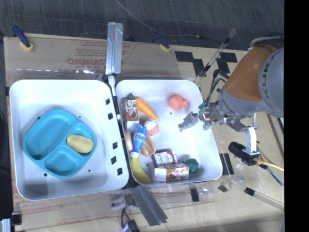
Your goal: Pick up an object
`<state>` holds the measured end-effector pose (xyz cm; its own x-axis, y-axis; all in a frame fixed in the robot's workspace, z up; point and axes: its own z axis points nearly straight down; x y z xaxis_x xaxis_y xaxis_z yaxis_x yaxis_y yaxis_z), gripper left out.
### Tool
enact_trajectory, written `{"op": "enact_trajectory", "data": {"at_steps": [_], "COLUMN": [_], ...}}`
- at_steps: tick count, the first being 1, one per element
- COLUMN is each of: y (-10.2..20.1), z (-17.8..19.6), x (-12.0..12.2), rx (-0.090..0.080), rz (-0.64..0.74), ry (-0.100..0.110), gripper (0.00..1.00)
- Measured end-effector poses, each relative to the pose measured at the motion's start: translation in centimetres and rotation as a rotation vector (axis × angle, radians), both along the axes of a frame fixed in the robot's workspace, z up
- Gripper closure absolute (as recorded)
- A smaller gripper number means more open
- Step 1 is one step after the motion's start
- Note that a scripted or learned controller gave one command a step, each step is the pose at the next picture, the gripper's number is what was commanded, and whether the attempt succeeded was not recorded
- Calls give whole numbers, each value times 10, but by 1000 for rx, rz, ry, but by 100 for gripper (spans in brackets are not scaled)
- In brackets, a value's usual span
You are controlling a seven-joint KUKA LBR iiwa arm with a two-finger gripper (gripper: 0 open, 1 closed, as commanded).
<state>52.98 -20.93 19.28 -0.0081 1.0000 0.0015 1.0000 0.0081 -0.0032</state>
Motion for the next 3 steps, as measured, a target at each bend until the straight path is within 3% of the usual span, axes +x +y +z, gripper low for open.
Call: {"op": "enact_trajectory", "data": {"at_steps": [1, 2, 3], "y": [0, 10, 69], "z": [19, -73, -56], "x": [-19, 63, 125], "rx": [1, 2, 0], "rz": [135, 86, 189], "ry": [0, 6, -4], "gripper": [0, 0, 0]}}
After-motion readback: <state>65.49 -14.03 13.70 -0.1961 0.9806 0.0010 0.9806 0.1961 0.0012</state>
